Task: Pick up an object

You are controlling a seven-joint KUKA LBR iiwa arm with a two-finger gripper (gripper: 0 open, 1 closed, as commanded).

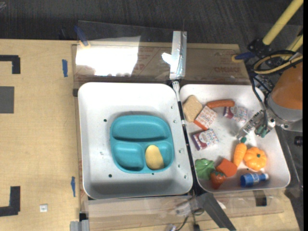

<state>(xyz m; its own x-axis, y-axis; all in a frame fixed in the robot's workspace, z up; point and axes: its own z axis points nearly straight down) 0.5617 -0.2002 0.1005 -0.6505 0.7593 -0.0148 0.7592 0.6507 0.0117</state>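
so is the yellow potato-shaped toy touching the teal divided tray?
Touching. In the camera view the yellow potato-shaped toy lies inside the lower right compartment of the teal divided plastic tray, resting on its floor, in the left white bin.

The bench (38,129) has a light wooden top with black marks (10,64) and blue tape strips (64,67) on its left part. A clear sheet (125,54) stands at the far side and reflects bright light. Dark floor (144,4) lies beyond. Yellow tubing (286,16) and cables (274,61) occupy the far right.
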